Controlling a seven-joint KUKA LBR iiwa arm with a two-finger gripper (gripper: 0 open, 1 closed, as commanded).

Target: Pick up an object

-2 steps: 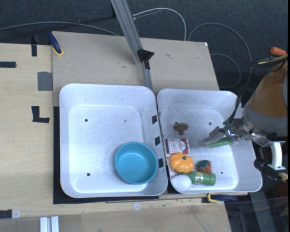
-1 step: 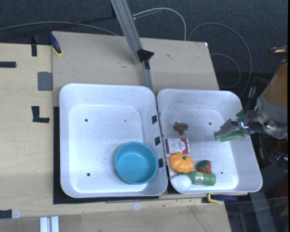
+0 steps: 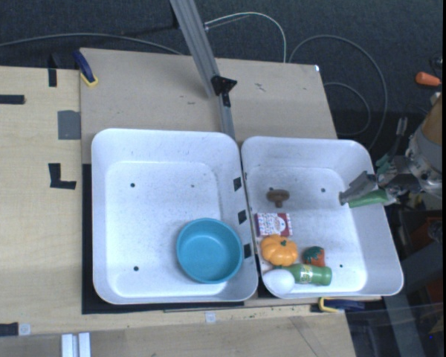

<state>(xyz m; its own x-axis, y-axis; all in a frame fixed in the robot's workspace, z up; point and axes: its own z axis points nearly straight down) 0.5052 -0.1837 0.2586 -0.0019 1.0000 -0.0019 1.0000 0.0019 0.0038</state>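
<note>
The right bin (image 3: 372,236) holds several small objects. A brown knob-like piece (image 3: 278,195) lies near its middle. Below it sits a red and white box (image 3: 273,224), then an orange pumpkin (image 3: 280,251). A white egg (image 3: 279,281), a green bottle (image 3: 312,275) and a small red and green item (image 3: 314,256) lie along the front wall. My gripper (image 3: 354,193) hangs over the right side of this bin, pointing left, about a hand's width right of the brown piece. Nothing shows in its grasp.
The left bin (image 3: 119,199) holds a blue bowl (image 3: 209,250) near its front right corner. A grey pole (image 3: 197,36) slants down to the wall between the bins. Cables (image 3: 297,50) lie on the dark floor behind the bench.
</note>
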